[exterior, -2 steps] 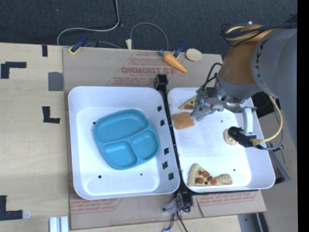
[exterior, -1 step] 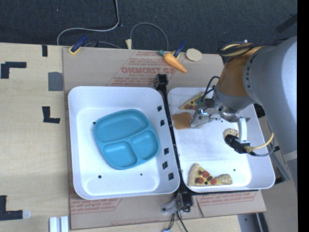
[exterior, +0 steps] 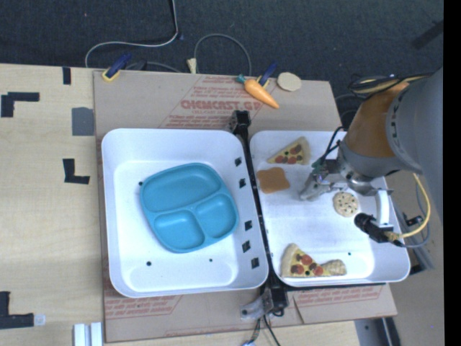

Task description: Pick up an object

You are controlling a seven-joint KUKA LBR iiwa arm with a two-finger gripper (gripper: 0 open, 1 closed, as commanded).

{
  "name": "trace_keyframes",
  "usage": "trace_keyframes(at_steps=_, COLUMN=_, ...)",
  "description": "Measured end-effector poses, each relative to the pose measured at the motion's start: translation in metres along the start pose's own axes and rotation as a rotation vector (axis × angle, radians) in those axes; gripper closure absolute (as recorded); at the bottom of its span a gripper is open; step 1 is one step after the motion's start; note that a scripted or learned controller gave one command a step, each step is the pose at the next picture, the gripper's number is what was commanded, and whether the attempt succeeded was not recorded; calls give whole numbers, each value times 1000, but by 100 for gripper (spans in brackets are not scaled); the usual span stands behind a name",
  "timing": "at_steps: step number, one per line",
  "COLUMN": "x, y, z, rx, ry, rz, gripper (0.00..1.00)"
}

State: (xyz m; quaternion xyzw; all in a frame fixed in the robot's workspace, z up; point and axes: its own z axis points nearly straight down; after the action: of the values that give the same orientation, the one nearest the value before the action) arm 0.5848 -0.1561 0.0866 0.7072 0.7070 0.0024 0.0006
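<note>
The gripper point(exterior: 315, 187) hangs low over the right bin point(exterior: 392, 262), near its upper middle, with its metal fingers pointing toward the bin's left side; they appear slightly apart with only bare white floor between them, and no object sits in their grasp. Just left of the fingertips lies a brown toast-like square point(exterior: 273, 180), close but not touching. Above it, toward the bin's far wall, rests a pizza slice point(exterior: 292, 153) with red toppings. A round cookie point(exterior: 345, 204) with dark chips lies just right of the gripper, beside the wrist hardware. Near the front wall of the same bin lies a second pizza slice point(exterior: 311, 264), well apart from the gripper. The left bin point(exterior: 119, 258) holds a blue divided plate point(exterior: 189, 206) with three compartments, sitting tilted in the middle of the floor. Both bins rest on a sheet of brown cardboard point(exterior: 144, 99) printed in red; the lettering reads upside down from this viewpoint and looks like "CHEMCAST", followed by a few letters too unclear to read, with a smaller line that is too blurred to read. On that cardboard, beyond the bins, lie a toy carrot point(exterior: 261, 93) and a pale round disc point(exterior: 289, 82), close together.
</note>
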Motion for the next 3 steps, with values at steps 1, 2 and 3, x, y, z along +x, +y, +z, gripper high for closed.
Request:
trace_keyframes(at_steps=1, x=2, y=1, z=-1, rx=-1, ry=-1, rz=-3, gripper=0)
trace_keyframes(at_steps=2, x=29, y=54, z=0, rx=0, ry=-5, rz=-4, gripper=0)
trace_keyframes(at_steps=3, x=57, y=84, z=2, rx=8, ry=-3, rz=-3, gripper=0)
